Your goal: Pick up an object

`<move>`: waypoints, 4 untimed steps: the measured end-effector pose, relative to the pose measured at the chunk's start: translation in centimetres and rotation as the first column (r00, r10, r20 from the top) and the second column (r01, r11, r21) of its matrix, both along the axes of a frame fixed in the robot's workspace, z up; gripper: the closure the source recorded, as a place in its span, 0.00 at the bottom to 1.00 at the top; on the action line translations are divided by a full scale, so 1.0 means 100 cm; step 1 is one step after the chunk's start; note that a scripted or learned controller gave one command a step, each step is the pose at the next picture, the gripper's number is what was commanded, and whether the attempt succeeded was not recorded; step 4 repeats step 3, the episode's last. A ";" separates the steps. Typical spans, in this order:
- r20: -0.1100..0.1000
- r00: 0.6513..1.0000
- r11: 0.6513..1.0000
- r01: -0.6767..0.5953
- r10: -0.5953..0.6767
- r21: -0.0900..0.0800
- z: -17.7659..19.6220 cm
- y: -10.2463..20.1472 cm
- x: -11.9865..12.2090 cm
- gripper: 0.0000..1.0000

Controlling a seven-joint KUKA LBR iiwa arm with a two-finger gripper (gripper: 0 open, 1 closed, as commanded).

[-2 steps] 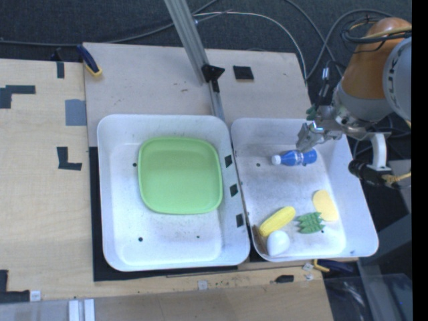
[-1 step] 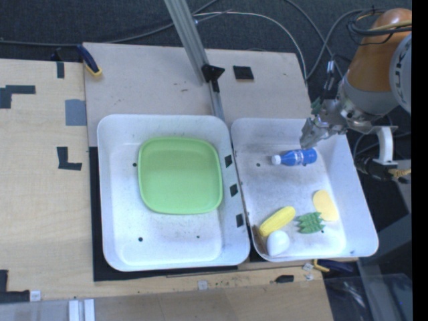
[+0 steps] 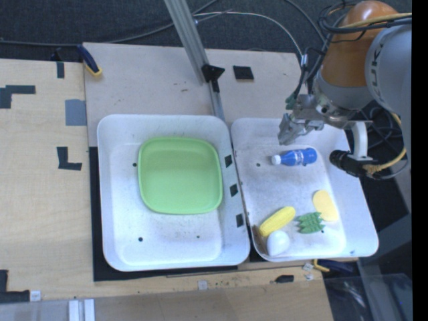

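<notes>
Glossy green plastic plate (image 3: 180, 174), speckled matt white bins (image 3: 114, 179), pale wood-look bench (image 3: 33, 199), metal jaws.

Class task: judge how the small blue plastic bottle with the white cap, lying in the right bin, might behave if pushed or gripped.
The small blue plastic bottle lies on its side, so a sideways nudge would probably roll it. Its rounded, smooth-looking body may slip from a pinch. It looks small, so likely light.

Bench top (image 3: 40, 199) was pale wood, dark tape marks (image 3: 65, 158) at left | dark carpet floor (image 3: 80, 9) beyond | slanted metal pole (image 3: 190, 39) over back edge | black cables (image 3: 254, 2) trailing.
</notes>
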State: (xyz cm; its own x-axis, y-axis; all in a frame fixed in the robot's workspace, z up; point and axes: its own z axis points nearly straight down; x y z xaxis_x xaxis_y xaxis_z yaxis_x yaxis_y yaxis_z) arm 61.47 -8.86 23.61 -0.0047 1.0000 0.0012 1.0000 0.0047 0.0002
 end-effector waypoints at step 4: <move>-0.002 1.000 1.000 0.001 -0.001 0.000 -0.017 0.167 -0.004 1.00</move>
